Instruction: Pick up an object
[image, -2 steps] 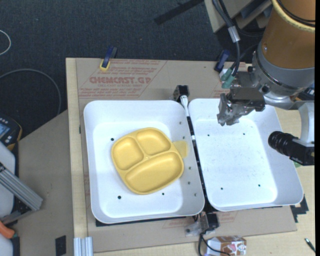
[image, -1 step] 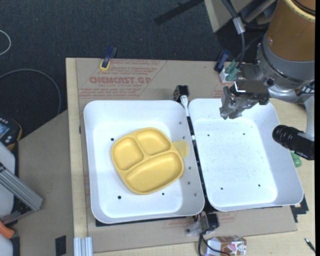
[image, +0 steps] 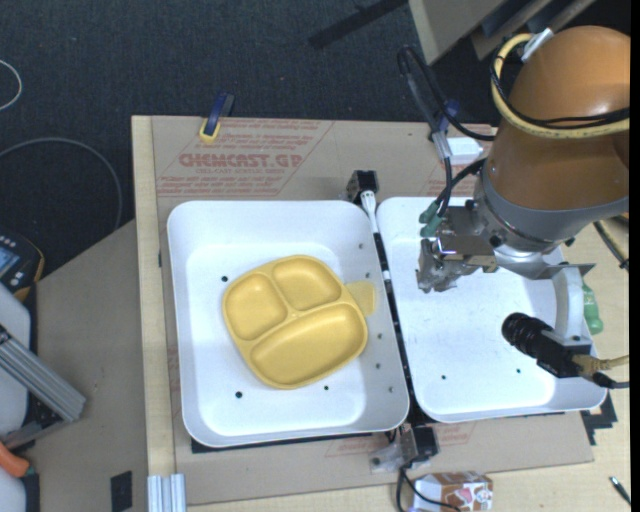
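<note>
While gripper (image: 437, 278) is held low over left part of right bin (image: 480, 395), near wall shared with left bin (image: 200, 330), its state, apart or together, cannot be told from this angle. Yellow divided plate (image: 295, 320) is laid flat in middle of left bin, three compartments turned up, small tab at its right edge pointed toward right bin. Plate and gripper are set apart, bin walls between them. Printed cardboard sheet (image: 250, 150) is spread under both bins.
</note>
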